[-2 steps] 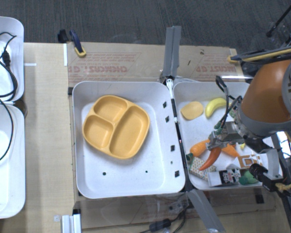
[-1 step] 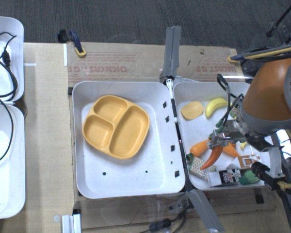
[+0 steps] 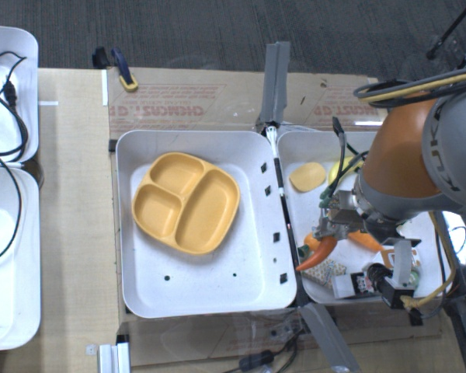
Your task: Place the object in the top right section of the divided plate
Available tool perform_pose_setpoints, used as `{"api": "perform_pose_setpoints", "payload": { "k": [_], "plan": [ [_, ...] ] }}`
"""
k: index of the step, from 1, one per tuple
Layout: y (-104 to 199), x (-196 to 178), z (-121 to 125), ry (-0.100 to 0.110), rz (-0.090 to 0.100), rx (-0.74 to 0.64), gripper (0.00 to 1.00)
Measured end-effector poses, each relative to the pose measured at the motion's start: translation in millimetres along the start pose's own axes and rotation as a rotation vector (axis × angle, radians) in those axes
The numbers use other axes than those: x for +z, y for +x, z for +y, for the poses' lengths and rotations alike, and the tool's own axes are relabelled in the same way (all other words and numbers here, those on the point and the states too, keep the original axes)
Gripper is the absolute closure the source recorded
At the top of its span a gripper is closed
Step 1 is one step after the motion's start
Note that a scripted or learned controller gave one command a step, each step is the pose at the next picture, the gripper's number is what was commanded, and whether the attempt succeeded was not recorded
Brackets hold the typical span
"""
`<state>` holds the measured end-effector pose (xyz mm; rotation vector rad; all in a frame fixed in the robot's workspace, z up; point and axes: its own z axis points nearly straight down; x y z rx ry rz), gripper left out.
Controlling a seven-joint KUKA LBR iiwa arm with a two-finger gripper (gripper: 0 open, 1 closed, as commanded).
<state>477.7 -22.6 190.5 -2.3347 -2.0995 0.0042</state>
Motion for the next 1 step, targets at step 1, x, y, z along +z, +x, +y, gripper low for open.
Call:
{"api": "perform_pose_setpoints", "payload": {
  "k": [1],
  "plan": [
    [87.5, -50.9, 17.7, -0.001, -0.002, -0.188, 1.0]
  ]
}}
